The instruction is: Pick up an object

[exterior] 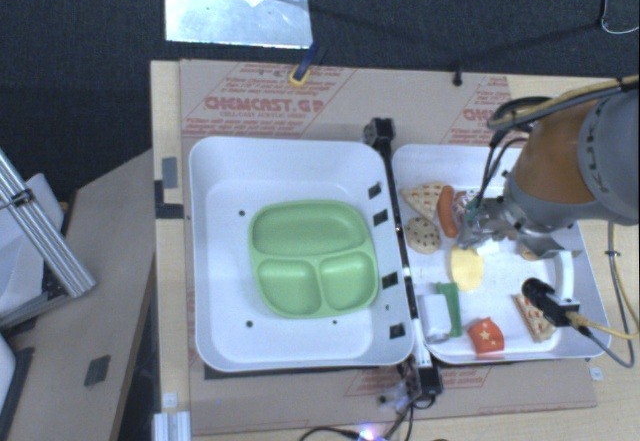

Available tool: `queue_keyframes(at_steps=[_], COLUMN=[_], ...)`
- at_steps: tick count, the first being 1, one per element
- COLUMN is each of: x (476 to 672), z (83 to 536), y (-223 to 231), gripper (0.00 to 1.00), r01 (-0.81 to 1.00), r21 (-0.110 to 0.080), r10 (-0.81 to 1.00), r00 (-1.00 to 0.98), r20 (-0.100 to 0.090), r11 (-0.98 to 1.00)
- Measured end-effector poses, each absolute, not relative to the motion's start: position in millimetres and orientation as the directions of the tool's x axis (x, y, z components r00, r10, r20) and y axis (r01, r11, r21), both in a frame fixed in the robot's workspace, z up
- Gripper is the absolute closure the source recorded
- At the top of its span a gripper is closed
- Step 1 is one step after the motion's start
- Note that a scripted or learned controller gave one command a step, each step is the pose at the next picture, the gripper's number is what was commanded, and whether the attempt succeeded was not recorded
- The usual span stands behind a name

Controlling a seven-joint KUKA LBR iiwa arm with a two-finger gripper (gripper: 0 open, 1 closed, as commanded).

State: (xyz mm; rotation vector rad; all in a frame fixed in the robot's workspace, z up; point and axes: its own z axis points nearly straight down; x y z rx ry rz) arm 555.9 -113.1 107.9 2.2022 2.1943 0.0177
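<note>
Yellow piece lies mid right bin, just below the gripper. Gripper sits low over the bin; its grip cannot be made out from here. Pizza slice, sausage and cookie lie to the gripper's left. Red piece and green-handled tool near front wall. Left bin holds a green tray.

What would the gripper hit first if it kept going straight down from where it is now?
Probably the yellow toy food piece, which lies just below the gripper in the right bin. Depth is hard to judge from this slanted view.
</note>
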Motion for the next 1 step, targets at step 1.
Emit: queue_keyframes(at_steps=[1], x=[556.0], z=[171.8], y=[-116.5], gripper=[1.0], r01=[1.0], r21=[0.007], r10=[1.0], r00=[-0.003], r20=[-0.001], r11=[0.003])
